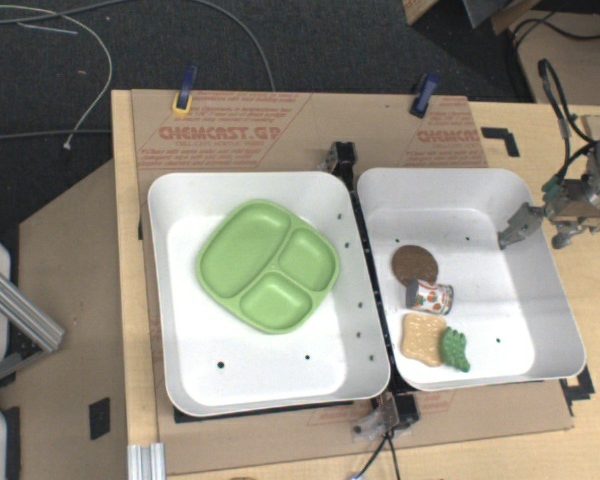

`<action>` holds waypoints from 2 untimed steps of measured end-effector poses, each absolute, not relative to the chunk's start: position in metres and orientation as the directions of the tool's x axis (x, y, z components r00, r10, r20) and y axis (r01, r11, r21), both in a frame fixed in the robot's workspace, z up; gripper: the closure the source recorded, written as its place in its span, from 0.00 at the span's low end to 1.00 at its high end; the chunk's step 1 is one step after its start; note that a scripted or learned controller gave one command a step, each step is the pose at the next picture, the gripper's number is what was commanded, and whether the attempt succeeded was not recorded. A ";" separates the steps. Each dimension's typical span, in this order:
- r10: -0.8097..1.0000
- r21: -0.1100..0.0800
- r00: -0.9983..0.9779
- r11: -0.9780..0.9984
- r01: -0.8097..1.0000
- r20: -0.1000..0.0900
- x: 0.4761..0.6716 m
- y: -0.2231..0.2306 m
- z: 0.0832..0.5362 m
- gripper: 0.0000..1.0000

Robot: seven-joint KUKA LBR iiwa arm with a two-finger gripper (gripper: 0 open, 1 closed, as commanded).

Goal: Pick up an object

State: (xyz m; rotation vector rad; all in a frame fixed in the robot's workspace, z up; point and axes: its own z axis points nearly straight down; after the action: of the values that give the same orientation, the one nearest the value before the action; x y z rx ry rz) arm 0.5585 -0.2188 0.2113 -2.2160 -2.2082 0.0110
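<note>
In the camera view, the gripper (520, 226) is seen over the right bin's (500, 193) far right edge, its grip state indiscernible, while a brown disc (415, 264), small can (430, 296), cracker (421, 337) and green toy (454, 349) are clustered near the bin's left wall.

Gripper (525, 226) fingers blurred; arm cut by right edge

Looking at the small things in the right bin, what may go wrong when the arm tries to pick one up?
The brown disc, small can, cracker and green toy lie crowded together, so closing on one may nudge or catch a neighbour. They also sit near the right bin's left wall, which may block a finger. The gripper is at the bin's far right edge, so a long approach leaves room for aiming error.
</note>
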 end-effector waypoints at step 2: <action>1.000 -0.006 0.001 -0.001 1.000 0.003 0.553 -0.223 0.169 0.00</action>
State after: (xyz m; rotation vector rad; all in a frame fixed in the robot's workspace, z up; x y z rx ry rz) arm 0.5525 -0.2230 0.1692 -2.2177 -2.2158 0.0040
